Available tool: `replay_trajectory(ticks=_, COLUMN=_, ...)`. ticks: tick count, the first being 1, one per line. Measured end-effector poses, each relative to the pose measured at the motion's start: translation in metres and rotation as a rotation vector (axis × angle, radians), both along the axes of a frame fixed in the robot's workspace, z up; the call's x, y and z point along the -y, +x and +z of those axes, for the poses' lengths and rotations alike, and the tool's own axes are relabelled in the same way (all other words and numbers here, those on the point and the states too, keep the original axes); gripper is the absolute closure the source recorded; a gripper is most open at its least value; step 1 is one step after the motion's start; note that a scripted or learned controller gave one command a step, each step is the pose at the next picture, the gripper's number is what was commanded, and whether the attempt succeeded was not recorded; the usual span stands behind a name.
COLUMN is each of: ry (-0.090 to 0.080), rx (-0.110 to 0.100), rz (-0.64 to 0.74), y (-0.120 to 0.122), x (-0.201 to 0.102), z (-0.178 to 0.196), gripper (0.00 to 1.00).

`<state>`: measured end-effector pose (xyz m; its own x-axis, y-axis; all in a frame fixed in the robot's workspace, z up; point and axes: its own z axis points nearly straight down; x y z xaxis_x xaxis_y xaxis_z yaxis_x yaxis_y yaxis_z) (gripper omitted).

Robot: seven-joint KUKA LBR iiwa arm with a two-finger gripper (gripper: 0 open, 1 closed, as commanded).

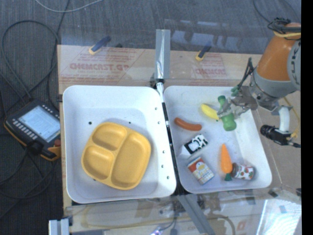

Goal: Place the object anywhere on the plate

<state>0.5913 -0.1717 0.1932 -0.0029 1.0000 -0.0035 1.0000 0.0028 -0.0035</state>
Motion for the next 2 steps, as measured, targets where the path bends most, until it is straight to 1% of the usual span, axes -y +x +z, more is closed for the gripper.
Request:
replay_trajectory(ticks=1, ry=0.004, rx=0.000, rz=0.187, y=-0.004, x=-0.060, z=-0.017, gripper=1.00)
replay_trajectory(ticks=2, ry=0.004, rx=-0.002, rz=0.092, y=-0.030, x=-0.136, z=0.011, gripper=1.00)
